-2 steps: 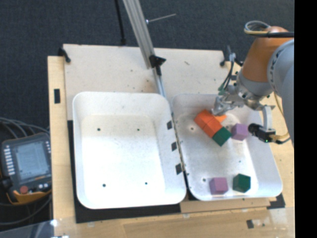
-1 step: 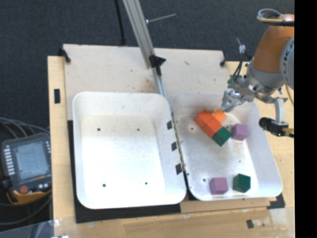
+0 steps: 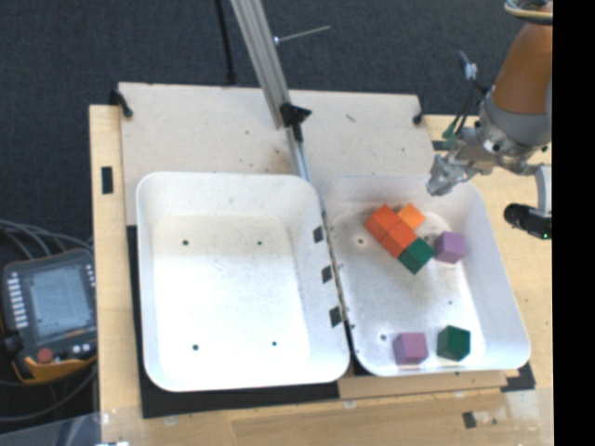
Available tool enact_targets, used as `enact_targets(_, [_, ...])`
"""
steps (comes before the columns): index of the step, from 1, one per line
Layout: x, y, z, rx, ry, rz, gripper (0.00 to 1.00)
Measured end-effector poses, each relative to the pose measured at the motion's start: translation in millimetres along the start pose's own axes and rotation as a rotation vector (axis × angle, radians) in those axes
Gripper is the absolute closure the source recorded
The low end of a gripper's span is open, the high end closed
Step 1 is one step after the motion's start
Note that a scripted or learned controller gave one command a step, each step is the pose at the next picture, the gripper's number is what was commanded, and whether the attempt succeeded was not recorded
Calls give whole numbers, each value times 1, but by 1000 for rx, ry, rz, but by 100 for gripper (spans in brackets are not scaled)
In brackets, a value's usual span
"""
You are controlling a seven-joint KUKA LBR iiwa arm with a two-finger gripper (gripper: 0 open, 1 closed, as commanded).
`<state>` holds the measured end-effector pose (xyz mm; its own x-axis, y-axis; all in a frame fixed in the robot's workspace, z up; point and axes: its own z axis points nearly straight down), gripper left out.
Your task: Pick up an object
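You can't tell how the jaws stand, but your gripper point(image 3: 441, 182) hangs just above the right bin's point(image 3: 497, 286) far rim, short of the orange blocks point(image 3: 392, 227) clustered mid-bin, probably lining up a descent.

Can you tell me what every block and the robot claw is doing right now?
Claw: up over the right bin's far edge, carrying nothing.
Orange blocks: bunched together in the right bin.
Green block: tilted, touching the orange blocks.
Purple block: beside that green block.
Second purple block: flat near the bin's front.
Second green block: next to it.
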<state>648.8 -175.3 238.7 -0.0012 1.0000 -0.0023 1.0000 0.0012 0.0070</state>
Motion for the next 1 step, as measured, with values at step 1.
enact_targets(1, [-2, 1, -24, 2, 0, -2, 100])
